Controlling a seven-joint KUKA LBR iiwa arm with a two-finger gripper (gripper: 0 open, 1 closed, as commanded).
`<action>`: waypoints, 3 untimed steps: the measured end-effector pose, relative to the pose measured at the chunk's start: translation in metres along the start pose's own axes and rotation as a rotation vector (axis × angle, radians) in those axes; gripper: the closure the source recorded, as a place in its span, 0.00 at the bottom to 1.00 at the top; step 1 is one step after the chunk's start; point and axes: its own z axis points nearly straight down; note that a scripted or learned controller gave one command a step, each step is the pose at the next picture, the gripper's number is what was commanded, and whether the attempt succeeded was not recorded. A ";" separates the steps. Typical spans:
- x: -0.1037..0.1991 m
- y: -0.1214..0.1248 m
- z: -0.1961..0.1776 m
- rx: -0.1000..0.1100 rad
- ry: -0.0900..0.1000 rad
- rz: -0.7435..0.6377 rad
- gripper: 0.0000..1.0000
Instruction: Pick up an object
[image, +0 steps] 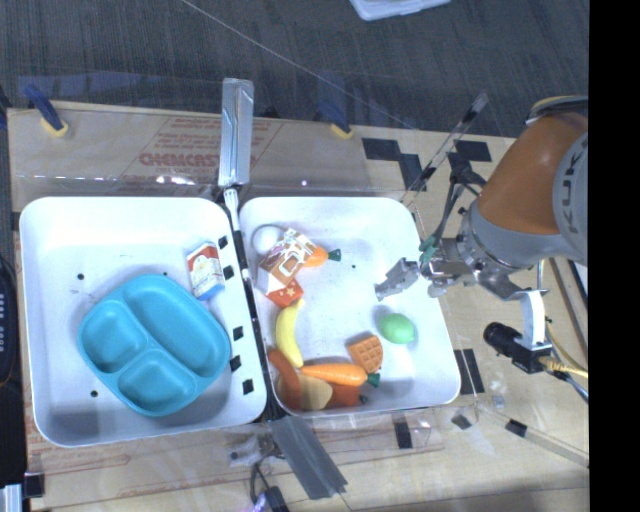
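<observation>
Left of the green ball (398, 328) the banana (288, 335) and carrot (335, 374) are lying crowded, while the claw (396, 281), its opening impossible to judge, is hovering just above that ball, so descending straight, clear of the waffle (366, 352), seems wisest.

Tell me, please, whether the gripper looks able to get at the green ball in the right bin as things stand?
Probably yes. The gripper hovers over the right bin, just above the green ball, which lies on bare floor. The waffle piece sits close beside it but does not cover it.
</observation>
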 end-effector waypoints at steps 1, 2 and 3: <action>-0.011 -0.019 0.125 -0.005 -0.002 0.023 0.00; 0.004 0.043 0.139 -0.003 -0.001 -0.136 0.00; 0.003 -0.041 0.131 -0.004 -0.002 -0.225 0.00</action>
